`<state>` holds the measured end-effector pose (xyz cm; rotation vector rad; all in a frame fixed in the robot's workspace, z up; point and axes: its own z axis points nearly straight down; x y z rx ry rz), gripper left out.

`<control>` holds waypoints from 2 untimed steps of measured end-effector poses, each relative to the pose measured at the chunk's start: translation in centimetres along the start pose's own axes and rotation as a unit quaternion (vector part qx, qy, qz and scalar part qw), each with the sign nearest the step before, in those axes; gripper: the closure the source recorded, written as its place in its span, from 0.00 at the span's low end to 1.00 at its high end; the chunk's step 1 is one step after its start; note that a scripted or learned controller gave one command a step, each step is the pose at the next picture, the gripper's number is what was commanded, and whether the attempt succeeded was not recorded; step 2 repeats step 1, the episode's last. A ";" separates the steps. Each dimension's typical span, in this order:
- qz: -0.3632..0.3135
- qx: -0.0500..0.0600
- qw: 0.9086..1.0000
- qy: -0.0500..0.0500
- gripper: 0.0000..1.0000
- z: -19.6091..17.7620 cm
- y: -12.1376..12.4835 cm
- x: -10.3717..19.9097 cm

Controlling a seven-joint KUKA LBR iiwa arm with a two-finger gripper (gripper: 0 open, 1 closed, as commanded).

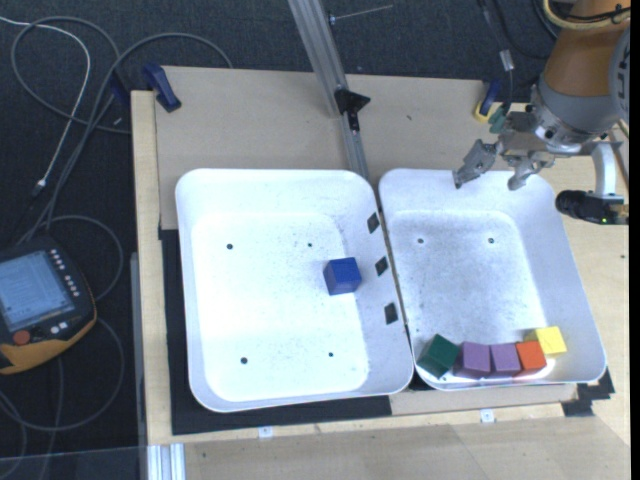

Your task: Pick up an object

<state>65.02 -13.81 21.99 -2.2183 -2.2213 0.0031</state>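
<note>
I have the claw [497, 167] hanging spread and empty over the right bin's [570, 268] far rim. Five blocks [490, 355] crowd its near wall, probably awkward to grip; the lone blue cube [342, 275] sits in the left bin [200, 268].

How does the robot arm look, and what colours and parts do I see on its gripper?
The arm has a broad orange band on a grey body, with yellowish cable loops beside it. Below sits a silver-grey metal wrist. The gripper ends in two slim grey fingers. A black cable runs down toward the wrist.
</note>
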 end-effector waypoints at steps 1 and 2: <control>0.002 0.001 1.000 0.000 0.00 0.6 -4.9 -2.0; 0.002 0.001 1.000 0.000 0.00 0.6 -4.9 -2.0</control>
